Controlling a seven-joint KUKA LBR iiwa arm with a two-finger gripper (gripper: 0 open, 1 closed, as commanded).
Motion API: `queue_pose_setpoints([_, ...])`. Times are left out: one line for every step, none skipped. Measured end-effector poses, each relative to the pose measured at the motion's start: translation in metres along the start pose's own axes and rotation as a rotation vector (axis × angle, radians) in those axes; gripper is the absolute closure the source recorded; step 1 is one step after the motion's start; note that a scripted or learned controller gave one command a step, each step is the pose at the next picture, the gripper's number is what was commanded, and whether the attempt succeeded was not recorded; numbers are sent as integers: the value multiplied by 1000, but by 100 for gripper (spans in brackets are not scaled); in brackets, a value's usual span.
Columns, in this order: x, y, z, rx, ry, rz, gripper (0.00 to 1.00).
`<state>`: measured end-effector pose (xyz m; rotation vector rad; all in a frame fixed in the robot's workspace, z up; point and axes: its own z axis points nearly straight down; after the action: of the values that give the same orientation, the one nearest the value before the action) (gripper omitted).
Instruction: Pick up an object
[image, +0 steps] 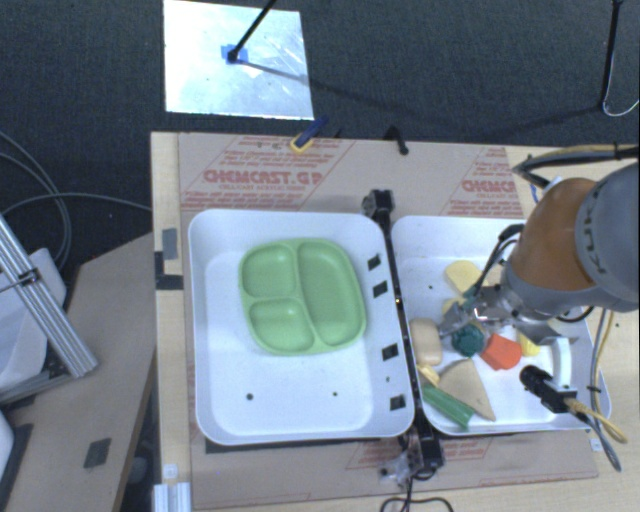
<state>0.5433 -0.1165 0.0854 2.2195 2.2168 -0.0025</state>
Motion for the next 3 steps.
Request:
queue_pose_setpoints([-1,3,-10,-3,2,-1,100])
queue_pose_setpoints([-4,43,-33,-5,3,-6,100])
queue_pose_setpoints([14,58,-42,-2,5,-7,100])
